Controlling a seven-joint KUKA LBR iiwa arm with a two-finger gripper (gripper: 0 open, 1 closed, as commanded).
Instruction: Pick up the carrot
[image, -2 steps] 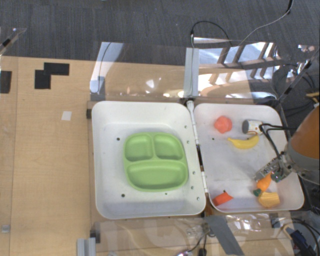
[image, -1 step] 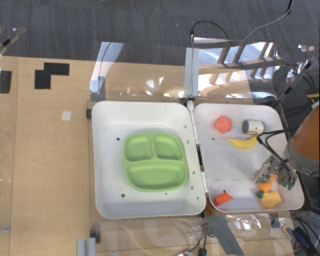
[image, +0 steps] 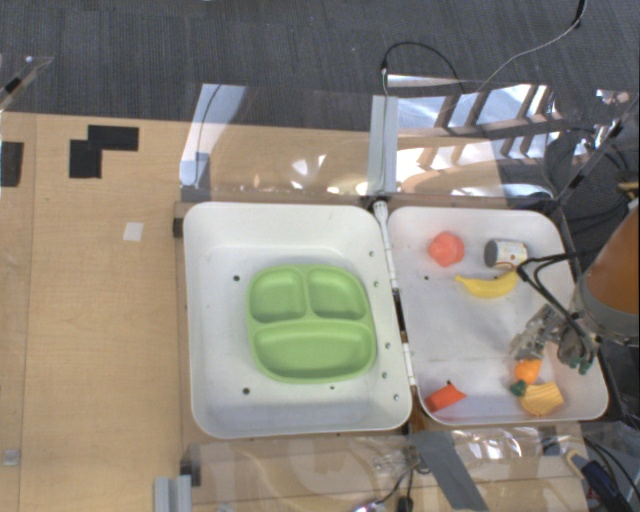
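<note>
Camera view, top-down at a slant. Wood surface (image: 90, 300) carries two white bins side by side. Left bin (image: 215, 300) has a green divided plate (image: 311, 323) in its middle, 3 compartments: 2 small at the far side, 1 long at the near side.

Right bin (image: 440, 330) contents: red-orange round item (image: 446, 248) near the far-left part; a small can-like item lying on its side (image: 506, 252) just right of it, white w/ dark end; banana (image: 488, 286) just below both, curved, near the can. Red-orange wedge-shaped piece (image: 445, 396) at the near-left corner, close to the bin wall.

Carrot (image: 526, 372) sits in the near-right part of the right bin: small, orange w/ green bit at its lower end. Touching or just beside it on the near side, a yellow-orange ridged item (image: 543, 399), corn-like; can't tell exactly what.

Arm comes in from the right, orange band at the frame edge, black cable looping over the bin. Tool (image: 540, 345) is low over the near-right corner, directly above/just beside the carrot. Tool state: cannot tell, metal parts blur together. Can't tell whether the carrot is being gripped.
</note>
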